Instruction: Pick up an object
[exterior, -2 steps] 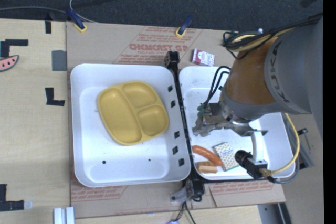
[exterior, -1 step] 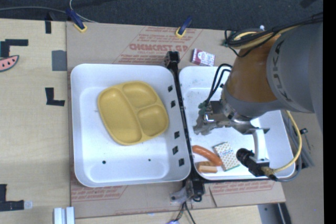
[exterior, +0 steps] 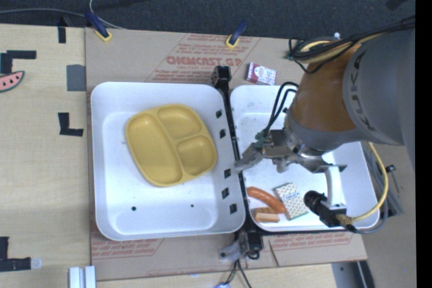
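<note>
At the near edge of the right bin (exterior: pixel 351 222), two orange sausage-shaped pieces (exterior: pixel 264 197) lie side by side, just beside a small patterned packet (exterior: pixel 291 199) tilted on the white floor. A black cylindrical part (exterior: pixel 322 207) of the arm's rigging hangs over the same corner, close to the packet. Above these, the end effector (exterior: pixel 260 148) of the grey arm (exterior: pixel 364 101) hangs near the divider between the bins, over the right bin's left side; whether it is apart or together cannot be told, and nothing is seen clamped in it. In the left bin (exterior: pixel 108 165), a yellow sectioned tray (exterior: pixel 172 144) with three compartments lies flat, turned at a slant, nothing in its wells. Farther back on the cardboard-covered worktop (exterior: pixel 155 57), a small red-and-white packet (exterior: pixel 260 74) lies just beyond the right bin's far rim.
</note>
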You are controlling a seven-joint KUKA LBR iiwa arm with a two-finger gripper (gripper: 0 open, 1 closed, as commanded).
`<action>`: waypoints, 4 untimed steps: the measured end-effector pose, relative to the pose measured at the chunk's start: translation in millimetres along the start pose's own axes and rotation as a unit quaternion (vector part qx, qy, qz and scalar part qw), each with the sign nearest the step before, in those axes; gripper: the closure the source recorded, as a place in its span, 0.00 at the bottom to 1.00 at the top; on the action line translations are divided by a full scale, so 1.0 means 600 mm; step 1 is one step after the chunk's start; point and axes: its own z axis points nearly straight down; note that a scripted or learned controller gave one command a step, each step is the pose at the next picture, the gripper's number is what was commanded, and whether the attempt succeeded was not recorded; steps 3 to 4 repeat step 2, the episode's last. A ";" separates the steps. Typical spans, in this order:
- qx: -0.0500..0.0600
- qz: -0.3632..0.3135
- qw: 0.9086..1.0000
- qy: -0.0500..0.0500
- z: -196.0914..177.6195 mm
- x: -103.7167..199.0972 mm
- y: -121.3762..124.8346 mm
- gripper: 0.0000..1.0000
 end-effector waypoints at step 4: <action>-0.002 0.003 1.000 -0.002 0.046 -0.047 -0.002 0.00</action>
